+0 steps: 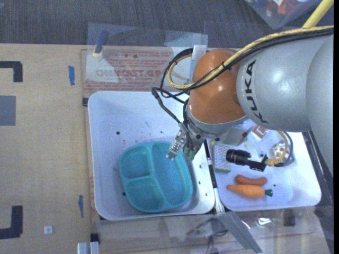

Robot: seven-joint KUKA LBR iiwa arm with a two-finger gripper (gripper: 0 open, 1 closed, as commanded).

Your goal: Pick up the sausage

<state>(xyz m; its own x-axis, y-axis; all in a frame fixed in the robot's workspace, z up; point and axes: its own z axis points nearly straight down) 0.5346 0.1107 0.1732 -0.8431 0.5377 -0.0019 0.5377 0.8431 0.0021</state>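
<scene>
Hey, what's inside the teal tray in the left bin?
The tray's three compartments hold nothing visible. The gripper hangs above its upper right corner and hides a bit of that rim.

bench (42,157) | 2 white bins side by side: left bin (103,115), right bin (304,187)

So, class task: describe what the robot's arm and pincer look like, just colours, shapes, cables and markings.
The arm is thick, rounded and light grey, with black KUKA lettering on its side and a glossy orange band above the wrist. Black and yellow cables loop beside the band, and a yellow cable runs along the arm's top. The pincer is small, metallic and grey.
</scene>
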